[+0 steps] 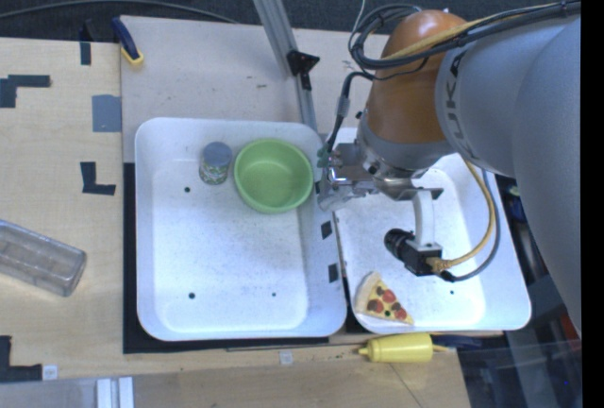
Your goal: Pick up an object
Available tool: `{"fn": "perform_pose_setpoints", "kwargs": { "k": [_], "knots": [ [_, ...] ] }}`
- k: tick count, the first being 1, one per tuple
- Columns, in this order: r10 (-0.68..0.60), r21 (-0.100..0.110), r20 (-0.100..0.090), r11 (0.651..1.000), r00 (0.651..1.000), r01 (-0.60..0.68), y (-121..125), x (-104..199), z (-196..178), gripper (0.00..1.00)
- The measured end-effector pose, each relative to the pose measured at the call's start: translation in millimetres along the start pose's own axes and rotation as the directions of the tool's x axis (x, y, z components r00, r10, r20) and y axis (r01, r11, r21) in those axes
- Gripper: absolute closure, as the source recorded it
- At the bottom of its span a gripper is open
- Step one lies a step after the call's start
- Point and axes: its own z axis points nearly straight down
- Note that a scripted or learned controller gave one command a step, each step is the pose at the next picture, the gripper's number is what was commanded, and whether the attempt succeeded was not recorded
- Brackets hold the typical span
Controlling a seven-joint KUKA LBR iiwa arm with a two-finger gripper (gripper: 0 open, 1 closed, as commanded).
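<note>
The arm (425, 104) hangs over the right bin's (491, 302) back-left corner, jaws' state impossible to tell, while a pizza slice (382, 299) lies at that bin's front-left corner.

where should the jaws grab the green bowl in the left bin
Probably on the round green plastic bowl's rim, coming straight down with one finger inside and one outside. It sits upright and open. Its left rim nearly touches the small grey-lidded jar, and its right rim is near the bin wall, so the near rim looks clearest.
</note>
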Motion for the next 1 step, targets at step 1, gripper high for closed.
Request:
{"fn": "perform_pose_setpoints", "kwargs": {
  "k": [1],
  "knots": [
    [0.001,-0.001,0.000,1.000,1.000,-0.001,5.9,46.8,9.7,1.00]
  ]
}}
